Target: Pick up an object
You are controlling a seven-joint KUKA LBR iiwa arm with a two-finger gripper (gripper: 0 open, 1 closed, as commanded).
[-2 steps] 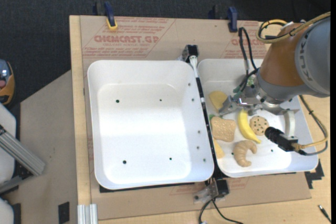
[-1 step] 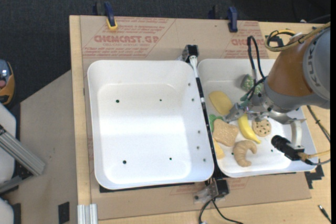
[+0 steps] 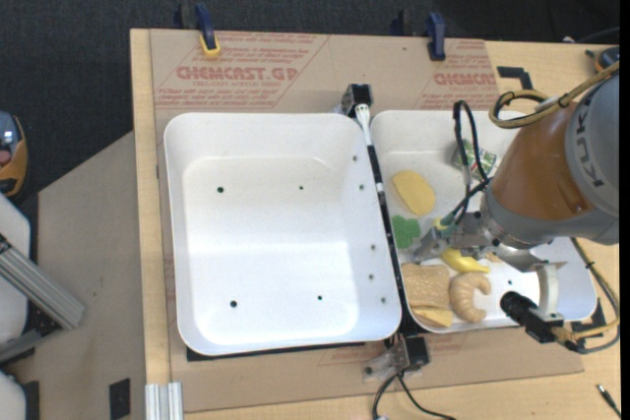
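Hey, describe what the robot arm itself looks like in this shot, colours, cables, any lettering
The arm is a thick rounded body, orange-brown on its wide band and grey below and beside it, with part of white lettering at the right edge. Black cables loop off it above the right bin. The gripper is too hidden to describe.

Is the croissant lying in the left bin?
No, the croissant lies in the right bin, near its front edge beside the arm.

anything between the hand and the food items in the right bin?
Nothing visible. The hand is already low in the right white bin, among the yellow banana-shaped piece, green piece and tan croissant-shaped piece.
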